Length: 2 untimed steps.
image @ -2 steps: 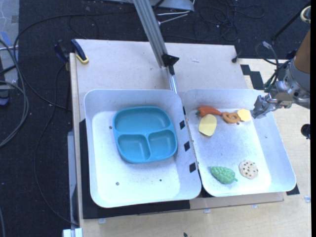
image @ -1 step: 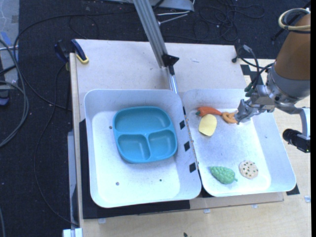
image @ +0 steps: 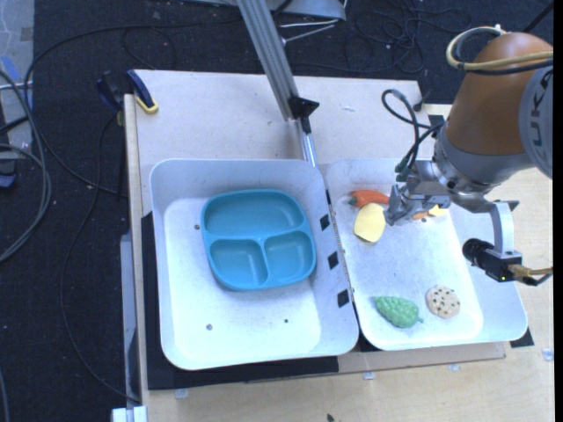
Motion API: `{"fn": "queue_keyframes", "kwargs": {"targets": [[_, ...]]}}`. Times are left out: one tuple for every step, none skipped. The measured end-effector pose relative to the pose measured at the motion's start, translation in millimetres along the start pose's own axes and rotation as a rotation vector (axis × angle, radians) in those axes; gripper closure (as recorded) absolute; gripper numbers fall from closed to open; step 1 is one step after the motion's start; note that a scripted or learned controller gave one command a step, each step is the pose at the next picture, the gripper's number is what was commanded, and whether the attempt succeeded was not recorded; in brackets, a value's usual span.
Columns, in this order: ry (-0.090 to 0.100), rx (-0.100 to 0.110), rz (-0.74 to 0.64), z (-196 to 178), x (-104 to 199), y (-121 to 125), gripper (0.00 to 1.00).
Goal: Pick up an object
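Where the grey arm [image: 493, 104] leans in from three o'clock, its gripper [image: 403, 207] hangs low over the far end of the right-hand bin [image: 493, 319], and from where I stand I cannot tell whether it is parted, closed or has anything in it; the dark head hides that. I count two shallow white bins side by side on the bench [image: 211, 104]. The left bin [image: 176, 323] holds one thing, a blue tray [image: 259, 238] with three compartments, lying flat near the bin's middle. The right bin holds four loose things. One yellow piece [image: 370, 224] lies just at nine o'clock of the gripper, touching or nearly touching it; it is a blunt oval with its long axis running roughly from twelve to six o'clock, tipped a little toward one. One orange carrot-like piece [image: 368, 198] lies at eleven o'clock of the yellow one, just beside it, its long axis running nine to three; which end is the tip is hard to make out. One green leafy piece [image: 397, 310] sits toward six o'clock in the bin, its length running from ten to four. One round speckled cookie [image: 442, 301] lies just at three o'clock of the green piece, close but apart.
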State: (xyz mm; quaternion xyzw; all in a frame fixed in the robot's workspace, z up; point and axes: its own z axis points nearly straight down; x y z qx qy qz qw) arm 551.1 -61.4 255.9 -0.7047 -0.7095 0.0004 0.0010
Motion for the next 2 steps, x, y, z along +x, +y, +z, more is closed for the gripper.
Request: {"fn": "queue_keyframes", "kwargs": {"targets": [[0.000, -0.002, -0.001, 6.6, 61.7, 9.6, 1.00], [0.001, -0.002, -0.002, 4.3, 117.0, 4.9, 1.00]]}}
